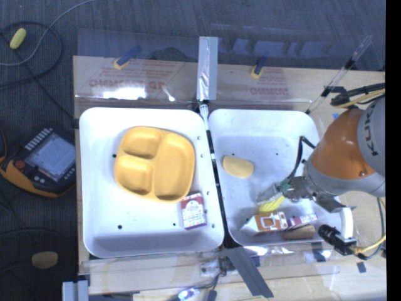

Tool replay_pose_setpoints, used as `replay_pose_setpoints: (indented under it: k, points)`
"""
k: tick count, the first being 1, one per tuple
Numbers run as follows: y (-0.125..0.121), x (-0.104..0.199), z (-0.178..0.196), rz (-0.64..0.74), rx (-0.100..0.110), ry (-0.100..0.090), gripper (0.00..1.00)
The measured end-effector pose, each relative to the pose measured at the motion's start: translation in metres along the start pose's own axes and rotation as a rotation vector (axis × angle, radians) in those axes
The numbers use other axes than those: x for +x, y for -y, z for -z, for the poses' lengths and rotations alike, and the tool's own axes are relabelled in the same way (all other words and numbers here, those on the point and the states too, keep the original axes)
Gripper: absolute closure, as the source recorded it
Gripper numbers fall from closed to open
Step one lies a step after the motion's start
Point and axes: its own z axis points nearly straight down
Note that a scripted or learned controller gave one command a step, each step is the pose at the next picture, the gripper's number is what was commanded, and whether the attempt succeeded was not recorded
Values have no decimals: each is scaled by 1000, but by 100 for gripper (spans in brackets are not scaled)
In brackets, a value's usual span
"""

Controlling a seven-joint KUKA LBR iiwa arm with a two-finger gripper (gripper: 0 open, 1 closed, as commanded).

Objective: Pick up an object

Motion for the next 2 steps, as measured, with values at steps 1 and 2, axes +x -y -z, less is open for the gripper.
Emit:
replay_pose_setpoints:
  k: [1, 2]
  points:
    - [-2, 2, 9, 1, 2, -5, 100]
    - [-22, 67, 109, -86, 24, -9, 100]
